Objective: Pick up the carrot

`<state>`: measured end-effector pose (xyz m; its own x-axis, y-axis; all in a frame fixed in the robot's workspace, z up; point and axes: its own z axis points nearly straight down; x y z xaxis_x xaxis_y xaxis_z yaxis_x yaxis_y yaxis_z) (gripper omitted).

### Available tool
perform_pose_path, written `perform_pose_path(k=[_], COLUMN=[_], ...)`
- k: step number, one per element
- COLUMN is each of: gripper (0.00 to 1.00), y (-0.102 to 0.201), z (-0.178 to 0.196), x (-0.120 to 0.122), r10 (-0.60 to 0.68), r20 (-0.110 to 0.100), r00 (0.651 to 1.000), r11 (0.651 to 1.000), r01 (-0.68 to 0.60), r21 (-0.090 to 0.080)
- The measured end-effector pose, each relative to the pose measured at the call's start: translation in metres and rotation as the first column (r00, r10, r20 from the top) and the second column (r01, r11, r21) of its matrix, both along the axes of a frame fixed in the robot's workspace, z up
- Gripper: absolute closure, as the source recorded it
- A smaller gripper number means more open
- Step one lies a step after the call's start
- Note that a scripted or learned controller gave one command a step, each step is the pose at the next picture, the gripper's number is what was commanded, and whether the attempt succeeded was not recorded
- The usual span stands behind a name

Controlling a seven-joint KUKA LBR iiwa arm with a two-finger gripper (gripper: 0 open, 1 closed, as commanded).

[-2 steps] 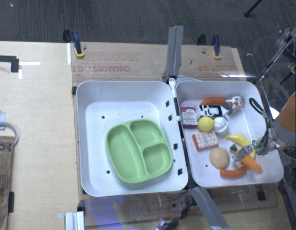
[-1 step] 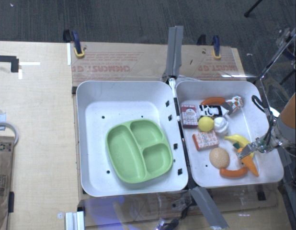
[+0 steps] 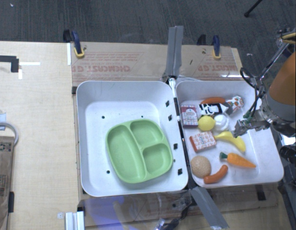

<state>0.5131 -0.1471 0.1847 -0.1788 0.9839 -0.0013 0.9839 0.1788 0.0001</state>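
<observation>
The carrot (image 3: pixel 240 160), orange with a small green top at its left end, lies flat in the right bin (image 3: pixel 270 169) near that bin's front right corner. My gripper (image 3: pixel 243 126) hangs over the right side of the same bin, a little behind the carrot and just above the right end of a yellow banana (image 3: pixel 231 139). Nothing shows in its grasp. The arm's orange band (image 3: pixel 286 83) rises at the right edge of the view.
A green divided plate (image 3: pixel 140 150) sits in the left bin (image 3: pixel 90 128). Around the carrot lie a brown round item (image 3: pixel 200 166), a red sausage (image 3: pixel 216 174), a snack box (image 3: pixel 202 141), a lemon (image 3: pixel 206 123) and several small packages at the back.
</observation>
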Motion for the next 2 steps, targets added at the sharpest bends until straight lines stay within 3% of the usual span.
perform_pose_path(k=[1,2], gripper=[1.00,0.00], y=[0.0100,0.0101], z=[-0.0804,-0.0805], x=[0.0088,0.0088], r10=[-0.105,-0.105], r20=[-0.002,-0.002], r00=[0.995,0.995], r11=[0.995,0.995], r01=[0.105,0.105], r21=[0.000,0.000])
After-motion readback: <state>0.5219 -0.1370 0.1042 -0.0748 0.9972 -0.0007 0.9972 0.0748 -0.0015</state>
